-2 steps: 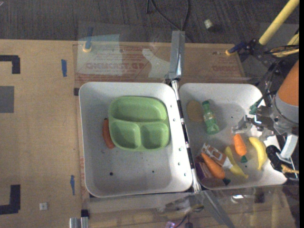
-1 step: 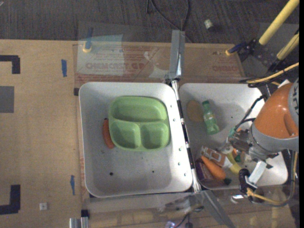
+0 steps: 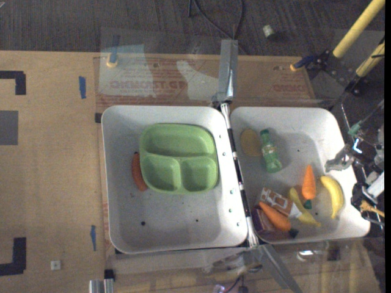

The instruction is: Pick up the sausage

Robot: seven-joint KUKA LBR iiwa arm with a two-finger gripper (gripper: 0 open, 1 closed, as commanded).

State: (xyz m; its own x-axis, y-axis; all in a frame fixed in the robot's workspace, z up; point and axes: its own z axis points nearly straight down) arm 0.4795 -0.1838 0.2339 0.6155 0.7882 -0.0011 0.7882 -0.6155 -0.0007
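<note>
Reddish-orange sausage [image 3: 138,171], seemingly part-hidden by green tray [image 3: 178,158].

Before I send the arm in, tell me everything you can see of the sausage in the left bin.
The sausage is a small orange-red piece, elongated and slightly curved, with rounded ends and a smooth, plastic-looking surface. It lies flat on the floor of the left bin, its length running roughly toward and away from the camera. It sits tight against the left edge of the green divided plate, whose rim appears to hide its right side. Whether it touches the plate or tucks under it cannot be told. Nothing else is near it.
</note>
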